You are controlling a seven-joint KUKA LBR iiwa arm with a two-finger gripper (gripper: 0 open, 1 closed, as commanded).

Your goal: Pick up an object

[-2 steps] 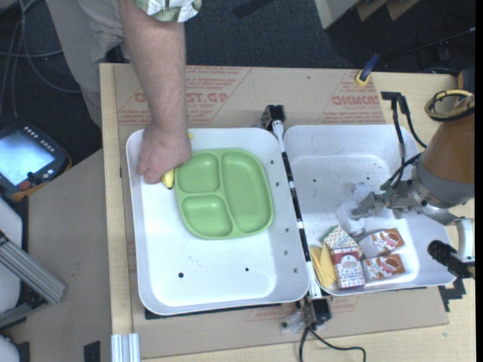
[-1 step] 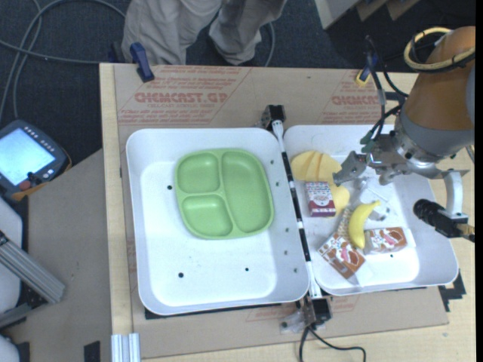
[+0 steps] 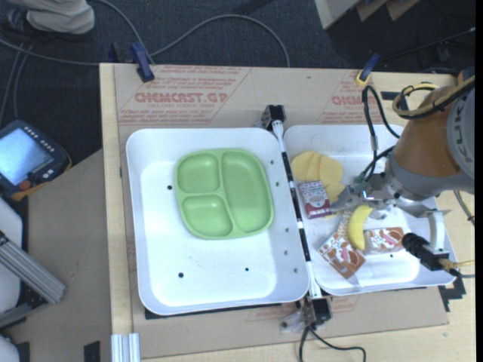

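My gripper (image 3: 361, 195) hangs low over the right bin (image 3: 339, 138), just above the upper end of a yellow banana (image 3: 359, 231). Left of it lies a small maroon and white packet (image 3: 313, 198). A pale yellow, rounded object (image 3: 318, 167) rests toward the bin's far side. A red-patterned snack pack (image 3: 342, 254) lies at the bin's near side. A red and white wrapper (image 3: 386, 240) sits to the right of the banana. Nothing shows between the gripper and the banana's tip.
In the left bin (image 3: 151, 202) lies a green divided plate (image 3: 224, 193). The grey arm with its orange band (image 3: 426, 145) reaches in from the right over the right bin's far corner. A raised divider (image 3: 293, 202) separates the bins.
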